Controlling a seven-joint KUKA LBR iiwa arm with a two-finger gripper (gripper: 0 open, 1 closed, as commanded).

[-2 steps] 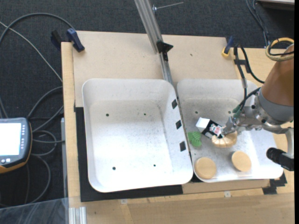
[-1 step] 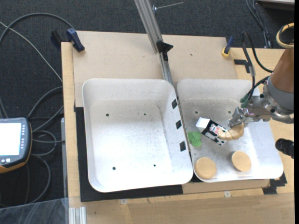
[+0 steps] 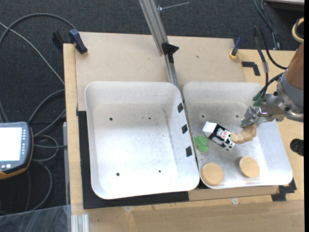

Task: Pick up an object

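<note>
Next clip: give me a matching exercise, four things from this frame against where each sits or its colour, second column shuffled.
Things:
1. Green piece
2. Two tan discs
3. Left bin
4. Gripper

Descriptions:
A. near the front edge of the right bin
B. over the right bin's right side
C. by the wall between the bins
D. white, speckled floor

Pairs: 1-C, 2-A, 3-D, 4-B

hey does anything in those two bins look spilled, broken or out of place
Nothing stands out. The right bin holds a small black and white box, a green scrap, a tan curved piece and two round tan discs, all loose and apart from the gripper.
</note>
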